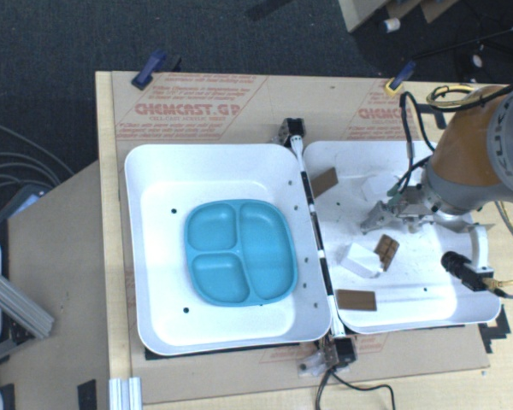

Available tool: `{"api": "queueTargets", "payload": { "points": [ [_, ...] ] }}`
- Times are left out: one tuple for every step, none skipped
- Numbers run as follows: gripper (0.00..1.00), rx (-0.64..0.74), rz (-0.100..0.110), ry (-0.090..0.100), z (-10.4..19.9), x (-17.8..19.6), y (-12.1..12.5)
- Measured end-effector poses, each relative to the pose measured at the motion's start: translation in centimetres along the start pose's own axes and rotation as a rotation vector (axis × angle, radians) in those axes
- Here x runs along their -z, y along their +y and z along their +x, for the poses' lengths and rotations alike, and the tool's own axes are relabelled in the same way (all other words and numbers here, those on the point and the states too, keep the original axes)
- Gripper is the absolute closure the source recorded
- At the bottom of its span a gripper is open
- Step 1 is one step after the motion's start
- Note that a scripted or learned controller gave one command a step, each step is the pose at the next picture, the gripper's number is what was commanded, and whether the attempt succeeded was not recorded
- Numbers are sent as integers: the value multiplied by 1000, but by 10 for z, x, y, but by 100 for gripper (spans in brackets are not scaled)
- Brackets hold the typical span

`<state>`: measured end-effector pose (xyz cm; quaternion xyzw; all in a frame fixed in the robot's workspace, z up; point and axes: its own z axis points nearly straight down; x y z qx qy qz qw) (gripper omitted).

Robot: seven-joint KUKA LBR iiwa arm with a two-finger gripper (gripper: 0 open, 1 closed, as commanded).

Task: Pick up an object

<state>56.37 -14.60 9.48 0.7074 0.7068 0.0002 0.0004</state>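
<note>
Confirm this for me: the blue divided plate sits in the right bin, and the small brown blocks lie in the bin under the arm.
Not quite. In the camera view the blue divided plate sits in the left bin, not the right one. The rest holds: the small brown blocks lie in the right bin, under the arm.

Blue plate (pixel 239 252) in left bin (pixel 145 178); arm (pixel 470 156) over right bin (pixel 359 156).
</note>
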Motion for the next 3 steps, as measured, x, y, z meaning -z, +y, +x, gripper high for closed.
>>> {"api": "queueTargets", "payload": {
  "points": [
    [0, 0, 3, 2, 14, -11, -29],
    [100, -1, 2, 1, 14, -1, -28],
    [100, 2, 0, 1, 73, 90, -6]
  ]
}}
